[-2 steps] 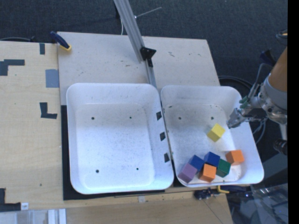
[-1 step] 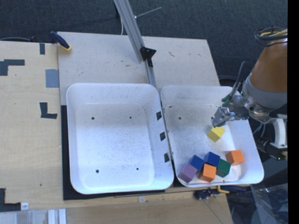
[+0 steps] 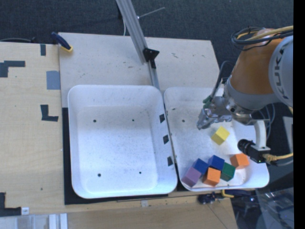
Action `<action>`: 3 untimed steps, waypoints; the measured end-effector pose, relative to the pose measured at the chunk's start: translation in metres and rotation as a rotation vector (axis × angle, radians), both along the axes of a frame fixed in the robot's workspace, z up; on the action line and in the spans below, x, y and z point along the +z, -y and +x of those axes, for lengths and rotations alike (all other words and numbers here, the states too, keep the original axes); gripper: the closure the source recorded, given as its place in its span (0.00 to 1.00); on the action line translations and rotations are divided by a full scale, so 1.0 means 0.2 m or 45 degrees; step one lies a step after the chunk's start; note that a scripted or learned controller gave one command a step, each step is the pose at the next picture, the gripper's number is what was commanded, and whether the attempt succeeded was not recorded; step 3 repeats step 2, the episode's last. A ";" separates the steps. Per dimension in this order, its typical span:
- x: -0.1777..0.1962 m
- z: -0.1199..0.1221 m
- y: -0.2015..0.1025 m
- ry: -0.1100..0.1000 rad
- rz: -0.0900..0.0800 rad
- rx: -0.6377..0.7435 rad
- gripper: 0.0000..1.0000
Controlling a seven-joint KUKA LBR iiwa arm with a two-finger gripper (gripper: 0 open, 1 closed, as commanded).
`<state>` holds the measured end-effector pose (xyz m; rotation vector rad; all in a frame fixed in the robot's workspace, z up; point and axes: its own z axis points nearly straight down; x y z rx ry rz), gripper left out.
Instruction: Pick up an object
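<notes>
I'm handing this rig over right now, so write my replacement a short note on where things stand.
Gripper: low over the right bin, beside the yellow cube; nothing seen held.
Things: yellow cube lies alone mid-bin. At the near edge cluster a purple cube, two blue cubes, two orange cubes and a green cube.
Done: no pick yet.
Left: grasp and lift one object; the yellow cube is closest.

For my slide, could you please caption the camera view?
Gripper hovers beside yellow cube in the right bin.
</notes>
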<state>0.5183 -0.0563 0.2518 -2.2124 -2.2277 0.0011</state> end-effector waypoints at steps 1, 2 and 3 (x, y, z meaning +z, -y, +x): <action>-0.01 0.02 -0.28 0.000 0.000 0.001 1.00; -0.01 -0.03 -0.53 -0.001 0.001 0.000 1.00; -0.01 -0.03 -0.53 -0.001 0.001 0.000 1.00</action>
